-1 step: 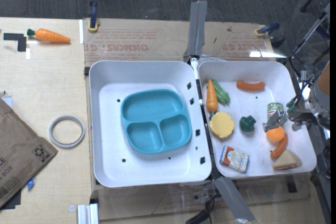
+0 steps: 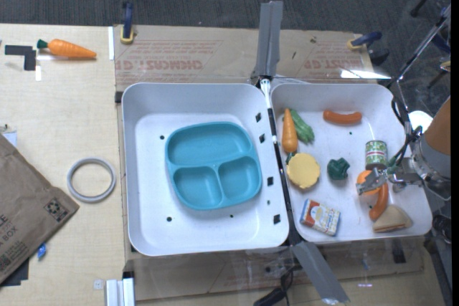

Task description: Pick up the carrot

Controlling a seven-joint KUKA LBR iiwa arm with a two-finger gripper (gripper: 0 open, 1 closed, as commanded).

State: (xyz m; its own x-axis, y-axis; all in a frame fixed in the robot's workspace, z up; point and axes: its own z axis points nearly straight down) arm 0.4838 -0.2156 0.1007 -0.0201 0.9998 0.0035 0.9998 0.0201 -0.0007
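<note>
A carrot (image 2: 288,132) with green leaves lies along the left wall of the right bin (image 2: 344,91), pointing toward the far side. My gripper (image 2: 371,184) is low in the right part of that bin, well to the right of this carrot. It sits over a second orange, carrot-like piece (image 2: 379,203), which sticks out below it. Whether the gripper has hold of that piece is unclear. A third carrot (image 2: 67,49) rests on the bench at the far left, outside both bins.
The right bin also holds a sausage (image 2: 342,117), a green can (image 2: 376,153), broccoli (image 2: 338,168), a yellow round piece (image 2: 303,170), a small box (image 2: 320,216) and a bread wedge (image 2: 393,221). A blue divided tray (image 2: 213,165) lies in the left bin (image 2: 143,154). A tape ring (image 2: 91,178) lies on the bench.
</note>
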